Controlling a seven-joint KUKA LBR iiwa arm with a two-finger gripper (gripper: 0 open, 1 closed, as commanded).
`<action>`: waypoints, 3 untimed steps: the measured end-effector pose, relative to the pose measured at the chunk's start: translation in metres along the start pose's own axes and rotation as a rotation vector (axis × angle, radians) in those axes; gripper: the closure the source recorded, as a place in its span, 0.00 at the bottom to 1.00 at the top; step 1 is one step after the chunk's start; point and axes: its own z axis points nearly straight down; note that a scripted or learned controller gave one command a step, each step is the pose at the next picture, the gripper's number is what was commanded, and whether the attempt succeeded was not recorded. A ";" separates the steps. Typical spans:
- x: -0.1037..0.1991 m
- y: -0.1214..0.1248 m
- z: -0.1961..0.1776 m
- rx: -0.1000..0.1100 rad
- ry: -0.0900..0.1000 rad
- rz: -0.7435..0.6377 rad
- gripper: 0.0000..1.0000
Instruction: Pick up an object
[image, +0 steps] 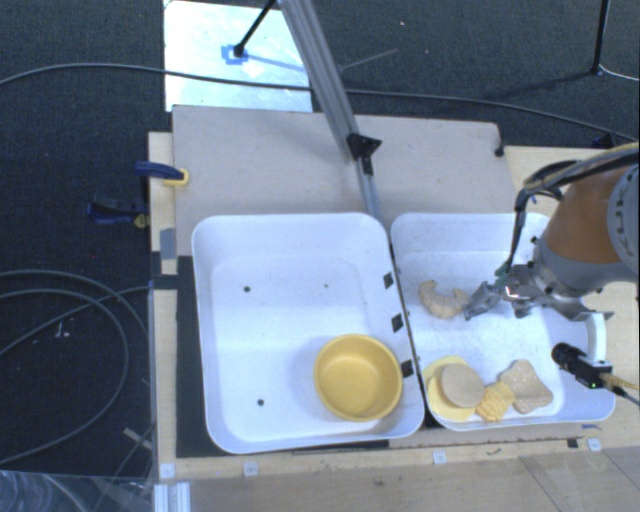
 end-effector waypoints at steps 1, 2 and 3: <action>0.000 0.001 0.019 -0.002 0.000 0.001 0.00; 0.000 0.002 0.008 -0.005 -0.001 0.001 1.00; 0.004 -0.004 -0.039 -0.006 -0.001 -0.004 1.00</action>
